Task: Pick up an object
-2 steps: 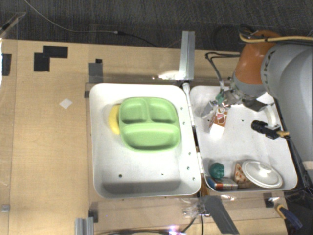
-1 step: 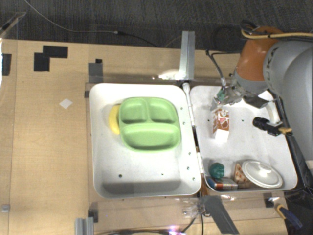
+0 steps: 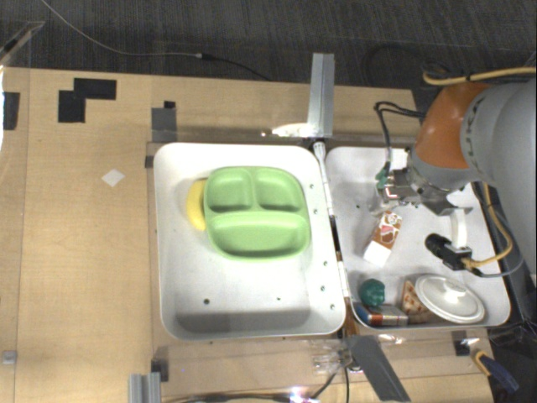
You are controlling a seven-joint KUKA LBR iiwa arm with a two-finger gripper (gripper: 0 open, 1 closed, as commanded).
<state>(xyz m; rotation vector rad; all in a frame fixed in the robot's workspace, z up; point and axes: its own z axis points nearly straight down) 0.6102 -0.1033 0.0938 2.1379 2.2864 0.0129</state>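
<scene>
In the right bin (image 3: pixel 352 175), a small white and red carton (image 3: pixel 384 237) lies tilted near the middle. My gripper (image 3: pixel 393 195) hangs just above the carton's upper end, below the arm's orange band (image 3: pixel 443 133). Whether it touches the carton cannot be made out. Along the bin's front lie a dark green ball (image 3: pixel 372 292), a brown patterned item (image 3: pixel 411 299), a red and dark marker (image 3: pixel 386 317) and a white lid-like dish (image 3: pixel 451 299).
The left bin (image 3: pixel 193 300) holds a green divided plate (image 3: pixel 255 211) with a yellow object (image 3: pixel 195 206) poking out from under its left edge. A black cable fitting (image 3: pixel 445 250) hangs off the arm over the right bin. A metal post (image 3: pixel 321 95) stands behind the bins.
</scene>
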